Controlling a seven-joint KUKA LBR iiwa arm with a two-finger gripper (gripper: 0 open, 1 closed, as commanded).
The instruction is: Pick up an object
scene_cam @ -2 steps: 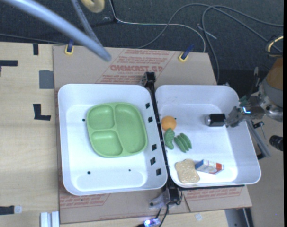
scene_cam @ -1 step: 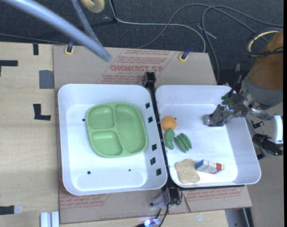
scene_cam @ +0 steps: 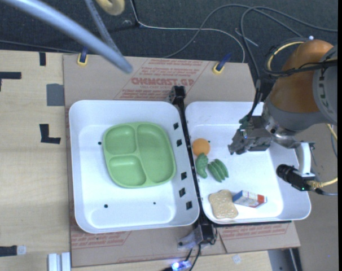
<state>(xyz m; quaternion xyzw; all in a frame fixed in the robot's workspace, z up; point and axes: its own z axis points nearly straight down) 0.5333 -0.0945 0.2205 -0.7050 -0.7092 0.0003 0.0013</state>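
Hovering over the right bin (scene_cam: 284,210), pincer (scene_cam: 242,144) sits w/ nothing visibly gripped; can't tell its width. Orange (scene_cam: 201,147), green veg (scene_cam: 218,169) lie near, probably targets.

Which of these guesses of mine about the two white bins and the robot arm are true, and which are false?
1. The green divided plate lies in the left bin. True.
2. The orange fruit sits on the green plate. False: it lies in the right bin, near the divider.
3. The gripper hangs over the right bin. True.
4. The small red, white and blue carton stands upright at the far end of the bin. False: it lies flat near the front edge, beside the slice of bread.
5. The green vegetables lie just in front of the orange fruit. True.
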